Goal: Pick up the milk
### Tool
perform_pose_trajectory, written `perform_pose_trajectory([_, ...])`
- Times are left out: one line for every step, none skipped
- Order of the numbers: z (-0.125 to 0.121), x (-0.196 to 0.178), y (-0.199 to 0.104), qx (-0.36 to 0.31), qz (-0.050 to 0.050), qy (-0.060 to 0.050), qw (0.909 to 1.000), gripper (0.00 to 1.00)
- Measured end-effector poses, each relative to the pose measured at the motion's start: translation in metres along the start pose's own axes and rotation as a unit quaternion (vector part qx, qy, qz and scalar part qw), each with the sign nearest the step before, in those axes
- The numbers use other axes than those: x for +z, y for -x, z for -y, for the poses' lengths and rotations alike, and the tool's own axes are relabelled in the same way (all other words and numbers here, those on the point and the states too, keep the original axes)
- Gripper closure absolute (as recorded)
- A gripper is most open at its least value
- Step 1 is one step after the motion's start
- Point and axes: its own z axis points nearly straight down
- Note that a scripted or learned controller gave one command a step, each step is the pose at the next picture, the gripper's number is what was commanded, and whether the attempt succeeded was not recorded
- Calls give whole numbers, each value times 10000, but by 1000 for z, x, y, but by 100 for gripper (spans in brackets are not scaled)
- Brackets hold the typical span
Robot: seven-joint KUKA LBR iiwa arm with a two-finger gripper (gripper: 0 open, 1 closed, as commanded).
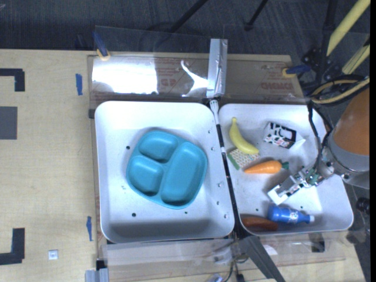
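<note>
The milk [279, 134] is a small carton with black and white patches, lying tilted near the back of the right bin [335, 216]. My gripper [277, 195] hangs low over the front middle of that bin, pointing left. It is just above a blue bottle [291, 217] and a short way in front of the carrot [263, 167]. The milk lies well behind the gripper, apart from it.
A banana [241, 138] and a small green and white packet [238, 157] lie by the right bin's left wall. A brown item [258, 222] rests at its front edge. The left bin [111, 128] holds a blue divided plate [167, 168].
</note>
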Motion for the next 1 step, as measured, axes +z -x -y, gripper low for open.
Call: perform_pose_trajectory([16, -126, 67, 120, 12, 7, 9999, 0])
